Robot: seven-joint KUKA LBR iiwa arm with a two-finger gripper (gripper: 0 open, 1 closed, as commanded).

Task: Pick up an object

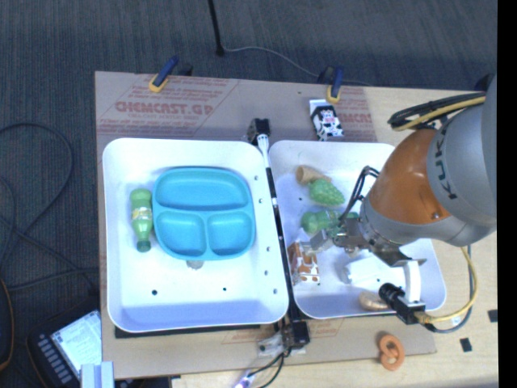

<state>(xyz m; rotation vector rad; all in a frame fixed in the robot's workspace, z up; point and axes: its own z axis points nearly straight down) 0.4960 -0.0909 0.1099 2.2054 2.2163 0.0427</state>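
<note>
My gripper [347, 247] hangs low over the middle of the right bin [420, 293], under the orange wrist band. A green leafy toy [317, 221] lies just left of it, close to or touching it. A green grape bunch [326, 191] and a tan cone [306, 174] lie further back. A brown-and-white waffle-like piece [303, 263] rests by the bin's left wall. A tan piece [371, 301] lies near the front rim. I see nothing held in the gripper.
The left bin [121, 289] holds a blue divided tray [202, 212] and a green bottle [142, 219]. A pretzel [391, 350] lies on the bench in front. A small black-and-white item [326, 122] and blue clamps [166, 73] sit along the back edge.
</note>
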